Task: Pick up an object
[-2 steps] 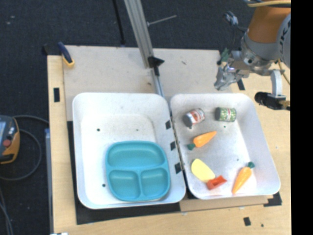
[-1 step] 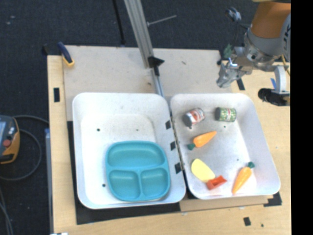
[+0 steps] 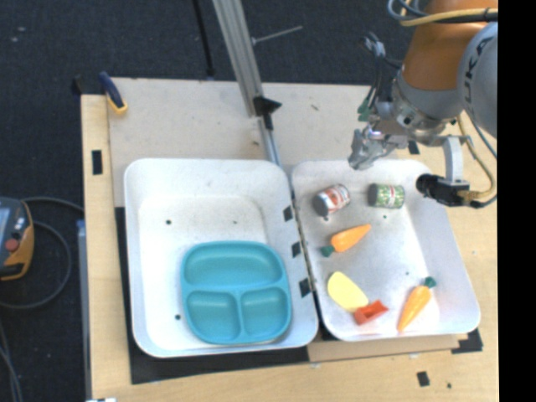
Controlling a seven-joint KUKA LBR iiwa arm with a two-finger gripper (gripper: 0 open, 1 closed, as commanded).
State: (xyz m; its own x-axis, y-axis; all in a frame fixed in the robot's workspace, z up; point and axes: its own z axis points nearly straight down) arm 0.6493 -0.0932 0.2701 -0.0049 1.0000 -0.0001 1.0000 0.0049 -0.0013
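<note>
orange carrot (image 3: 414,306) in right bin (image 3: 452,249), pincer (image 3: 362,156) above far rim

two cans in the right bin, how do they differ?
The left can has a red and white label; the right can has a green one. The left can lies tilted at a slant, the right can lies level across the view. The right can sits nearer the gripper. Both lie on their sides at the bin's far end.
</note>
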